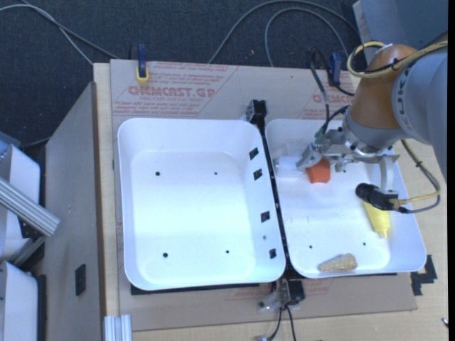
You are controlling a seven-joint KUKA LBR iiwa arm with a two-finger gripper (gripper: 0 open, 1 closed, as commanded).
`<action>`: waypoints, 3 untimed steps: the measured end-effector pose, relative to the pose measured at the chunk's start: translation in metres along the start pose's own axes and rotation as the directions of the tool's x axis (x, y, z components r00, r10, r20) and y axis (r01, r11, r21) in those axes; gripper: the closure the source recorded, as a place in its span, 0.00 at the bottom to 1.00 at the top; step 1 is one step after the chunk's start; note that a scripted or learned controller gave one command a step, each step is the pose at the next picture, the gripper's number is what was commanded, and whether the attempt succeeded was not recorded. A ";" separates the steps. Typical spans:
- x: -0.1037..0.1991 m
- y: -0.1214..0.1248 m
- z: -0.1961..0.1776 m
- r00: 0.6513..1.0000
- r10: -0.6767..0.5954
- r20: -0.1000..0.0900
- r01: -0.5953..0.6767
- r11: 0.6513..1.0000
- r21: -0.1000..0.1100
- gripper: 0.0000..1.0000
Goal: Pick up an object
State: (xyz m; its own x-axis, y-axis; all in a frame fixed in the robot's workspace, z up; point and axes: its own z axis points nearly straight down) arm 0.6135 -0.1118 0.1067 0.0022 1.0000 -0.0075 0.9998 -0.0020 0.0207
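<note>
The orange block lies in the right bin, toward its far-left corner. The gripper stands directly over the block, touching it or just above. Its opening, and any hold, cannot be told.

Centre the gripper on the block, square to its flat sides, then lift straight up.

A yellow object lies by the bin's right edge. A tan piece lies at its near edge.

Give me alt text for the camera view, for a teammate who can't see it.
The gripper is right at an orange block in the back of the right bin; whether it grips the block is unclear. A yellow object lies by that bin's right wall and a tan piece near its front edge.
</note>
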 end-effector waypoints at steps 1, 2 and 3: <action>0.001 0.001 -0.009 1.000 0.000 -0.001 0.000 1.000 -0.003 1.00; 0.002 0.000 -0.008 1.000 0.000 -0.001 0.000 1.000 0.000 0.00; 0.012 0.022 0.011 1.000 0.001 -0.003 -0.001 1.000 0.012 0.00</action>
State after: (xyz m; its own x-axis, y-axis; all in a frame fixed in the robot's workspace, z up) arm 0.6354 -0.1002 0.0964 0.0028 1.0000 -0.0048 1.0000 -0.0028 0.0087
